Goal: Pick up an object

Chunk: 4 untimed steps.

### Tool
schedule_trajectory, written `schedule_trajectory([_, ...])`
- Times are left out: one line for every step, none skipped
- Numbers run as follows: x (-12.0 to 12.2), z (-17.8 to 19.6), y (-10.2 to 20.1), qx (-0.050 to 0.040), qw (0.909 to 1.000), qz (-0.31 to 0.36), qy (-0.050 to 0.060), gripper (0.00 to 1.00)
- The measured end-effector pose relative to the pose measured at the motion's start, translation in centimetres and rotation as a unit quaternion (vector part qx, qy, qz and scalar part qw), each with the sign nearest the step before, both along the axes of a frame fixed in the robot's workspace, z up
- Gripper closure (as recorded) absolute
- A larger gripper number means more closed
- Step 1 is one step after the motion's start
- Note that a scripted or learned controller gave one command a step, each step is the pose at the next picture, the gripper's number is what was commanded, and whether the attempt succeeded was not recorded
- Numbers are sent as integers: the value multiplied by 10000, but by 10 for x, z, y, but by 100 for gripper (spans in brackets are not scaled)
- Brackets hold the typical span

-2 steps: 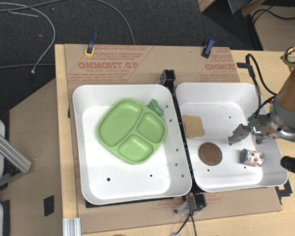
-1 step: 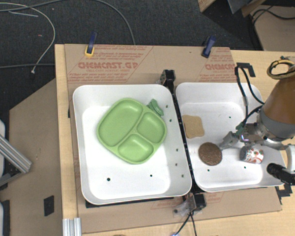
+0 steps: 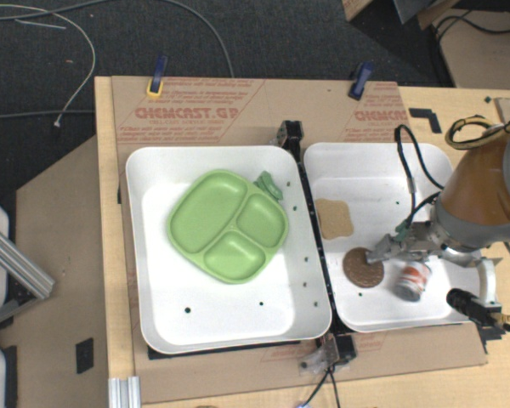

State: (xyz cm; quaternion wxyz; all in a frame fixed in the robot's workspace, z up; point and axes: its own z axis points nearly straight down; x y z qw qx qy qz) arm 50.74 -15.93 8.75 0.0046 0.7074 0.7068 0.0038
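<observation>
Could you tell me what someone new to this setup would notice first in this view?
Most likely the bright green divided plate, lying tilted in the middle of the left bin. Next, the grey and orange arm reaching into the right bin, its gripper low beside a brown disc, with a small white can and a tan square nearby.

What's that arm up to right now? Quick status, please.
End effector low in right bin, over brown disc; nothing visibly held. Small can beside it, tan pad behind. Green plate in left bin, untouched.

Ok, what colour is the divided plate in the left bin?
Light green plate, seen in the camera view.
</observation>
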Motion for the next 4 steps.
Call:
schedule_trajectory([1,13,1,4,10000,7,-14,100])
schedule_trajectory([4,77,2,-4,10000,11,27,100])
schedule_trajectory([3,141,4,-5,10000,13,17,100])
schedule_trajectory([4,175,4,-2,10000,12,32,100])
